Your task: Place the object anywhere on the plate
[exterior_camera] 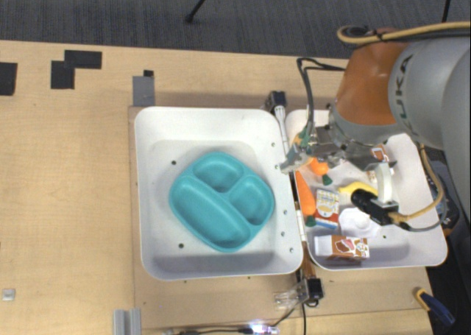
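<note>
Your gripper (313,155) sits low over the right bin (423,249), reaching for clutter; the plate (221,201) waits at centre

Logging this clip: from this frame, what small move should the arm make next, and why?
Probably a short descent onto one item. The gripper sits over the right bin, above the cluttered carrot and small boxes, while the teal plate in the left bin carries nothing. I see no object held, so picking comes first.
</note>
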`<control>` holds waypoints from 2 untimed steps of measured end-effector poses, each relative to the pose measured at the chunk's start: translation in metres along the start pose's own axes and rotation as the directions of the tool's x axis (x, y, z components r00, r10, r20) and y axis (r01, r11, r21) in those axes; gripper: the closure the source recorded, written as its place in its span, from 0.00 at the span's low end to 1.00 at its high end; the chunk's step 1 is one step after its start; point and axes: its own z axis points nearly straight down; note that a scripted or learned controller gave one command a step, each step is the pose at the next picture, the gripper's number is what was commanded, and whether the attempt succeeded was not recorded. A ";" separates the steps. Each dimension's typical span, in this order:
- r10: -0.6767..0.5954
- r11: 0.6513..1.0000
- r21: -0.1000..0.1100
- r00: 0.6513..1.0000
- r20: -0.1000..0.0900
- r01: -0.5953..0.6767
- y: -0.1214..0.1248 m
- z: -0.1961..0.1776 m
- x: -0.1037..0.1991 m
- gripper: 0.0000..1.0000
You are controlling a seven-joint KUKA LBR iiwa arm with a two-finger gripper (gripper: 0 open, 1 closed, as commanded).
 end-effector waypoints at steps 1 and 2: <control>0.128 0.992 0.008 0.992 -0.001 -0.128 -0.031 0.012 0.022 0.00; 0.121 0.993 0.004 0.993 -0.001 -0.121 -0.028 0.001 0.022 1.00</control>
